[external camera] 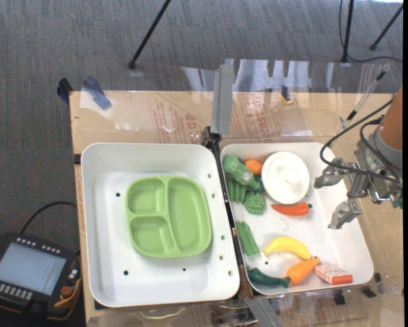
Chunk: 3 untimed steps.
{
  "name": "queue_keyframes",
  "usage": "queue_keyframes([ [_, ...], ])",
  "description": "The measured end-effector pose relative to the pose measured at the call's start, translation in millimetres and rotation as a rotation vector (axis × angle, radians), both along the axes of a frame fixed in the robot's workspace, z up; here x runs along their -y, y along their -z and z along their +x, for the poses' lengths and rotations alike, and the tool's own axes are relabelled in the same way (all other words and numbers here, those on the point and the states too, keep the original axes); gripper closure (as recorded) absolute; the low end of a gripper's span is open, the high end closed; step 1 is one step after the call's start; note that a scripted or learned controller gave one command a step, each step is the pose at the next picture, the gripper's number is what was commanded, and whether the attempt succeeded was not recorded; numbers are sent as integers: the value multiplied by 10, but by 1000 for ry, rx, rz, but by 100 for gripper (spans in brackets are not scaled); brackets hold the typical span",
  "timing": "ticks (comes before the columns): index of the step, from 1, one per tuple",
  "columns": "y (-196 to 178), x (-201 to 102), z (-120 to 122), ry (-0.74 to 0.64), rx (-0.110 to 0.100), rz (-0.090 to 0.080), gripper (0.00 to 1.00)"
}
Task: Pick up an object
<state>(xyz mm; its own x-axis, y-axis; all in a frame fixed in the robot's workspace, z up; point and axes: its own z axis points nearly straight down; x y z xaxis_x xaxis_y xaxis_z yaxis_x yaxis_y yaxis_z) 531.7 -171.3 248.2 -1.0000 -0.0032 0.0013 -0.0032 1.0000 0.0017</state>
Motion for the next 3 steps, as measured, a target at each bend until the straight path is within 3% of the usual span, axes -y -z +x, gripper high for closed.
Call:
queue_keyframes([
  [1, 1480, -437, -19, 65, -13, 3, 0],
  [2, 1590, -492, -510, 72, 14, -2, 0],
  [3, 1513, -516, -514, 65, 7, 0, 100],
])
